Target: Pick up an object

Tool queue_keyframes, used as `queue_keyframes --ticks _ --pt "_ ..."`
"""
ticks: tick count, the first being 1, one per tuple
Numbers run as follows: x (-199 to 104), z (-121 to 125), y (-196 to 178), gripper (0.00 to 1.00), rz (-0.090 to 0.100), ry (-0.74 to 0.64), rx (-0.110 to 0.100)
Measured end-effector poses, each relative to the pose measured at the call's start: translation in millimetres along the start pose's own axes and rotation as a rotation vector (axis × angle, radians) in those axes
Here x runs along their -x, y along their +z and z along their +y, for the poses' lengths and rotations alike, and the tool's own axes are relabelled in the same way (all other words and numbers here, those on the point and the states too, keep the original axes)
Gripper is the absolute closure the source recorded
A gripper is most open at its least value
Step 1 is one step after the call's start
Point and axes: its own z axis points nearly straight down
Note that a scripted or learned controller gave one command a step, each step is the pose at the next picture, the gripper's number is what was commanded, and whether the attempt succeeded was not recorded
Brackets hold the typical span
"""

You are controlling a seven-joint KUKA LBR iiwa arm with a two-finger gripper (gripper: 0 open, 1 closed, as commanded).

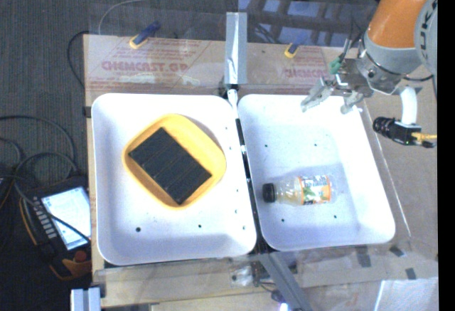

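1. White bins, two, sit side by side on the desk (pixel 163 64); a grey divider strip (pixel 235 50) runs up between their far corners.
2. Right bin (pixel 370 181): a small plastic bottle (pixel 298 190) lies on its side near the front-left part of the floor. Its black cap points toward the left bin; it has a colourful label and pale orange contents.
3. Left bin (pixel 106 231): a yellow dish (pixel 175 159) rests flat in the middle, with a dark ribbed rectangular pad set in it at a slant.
4. The arm (pixel 402 11) reaches in from the right, its orange band above the wrist. The end effector (pixel 328 98) hangs above the far edge of the right bin, well apart from the bottle.
5. Its two fingers are spread apart, nothing between them.
6. Two clamps with yellow and blue handles (pixel 144 34) sit on the far board of the desk.
7. A tablet-like device (pixel 60 213) with cables lies on the floor left of the desk.
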Motion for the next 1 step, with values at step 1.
queue_keyframes --ticks 1 --pt "0.0 0.0 0.0 0.00 0.000 0.000 0.000"
